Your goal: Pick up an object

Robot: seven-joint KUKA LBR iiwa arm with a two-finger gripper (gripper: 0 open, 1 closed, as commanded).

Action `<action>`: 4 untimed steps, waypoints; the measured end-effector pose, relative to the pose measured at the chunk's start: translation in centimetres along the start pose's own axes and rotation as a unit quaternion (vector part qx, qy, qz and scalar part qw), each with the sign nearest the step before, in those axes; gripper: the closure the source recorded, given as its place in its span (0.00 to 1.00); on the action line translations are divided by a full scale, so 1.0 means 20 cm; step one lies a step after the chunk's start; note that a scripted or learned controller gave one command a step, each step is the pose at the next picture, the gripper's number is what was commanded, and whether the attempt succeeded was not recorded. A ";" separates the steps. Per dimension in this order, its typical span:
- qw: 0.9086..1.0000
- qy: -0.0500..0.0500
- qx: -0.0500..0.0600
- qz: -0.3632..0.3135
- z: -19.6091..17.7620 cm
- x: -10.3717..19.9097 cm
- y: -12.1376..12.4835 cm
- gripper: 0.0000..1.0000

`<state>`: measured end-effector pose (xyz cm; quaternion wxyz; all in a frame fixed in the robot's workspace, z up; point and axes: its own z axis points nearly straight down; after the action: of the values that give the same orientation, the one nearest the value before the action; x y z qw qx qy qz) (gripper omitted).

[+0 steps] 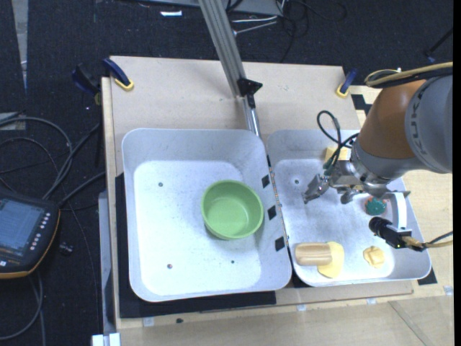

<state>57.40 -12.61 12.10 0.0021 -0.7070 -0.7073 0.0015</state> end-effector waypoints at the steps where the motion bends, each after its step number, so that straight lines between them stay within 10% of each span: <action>1: 1.000 0.000 -0.003 0.000 -0.06 0.00 0.01 1.00; 4: 1.000 0.000 -0.002 -0.002 -0.50 0.26 -0.09 1.00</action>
<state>55.57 -7.39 22.17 0.0004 -0.7059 -0.7083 -0.0002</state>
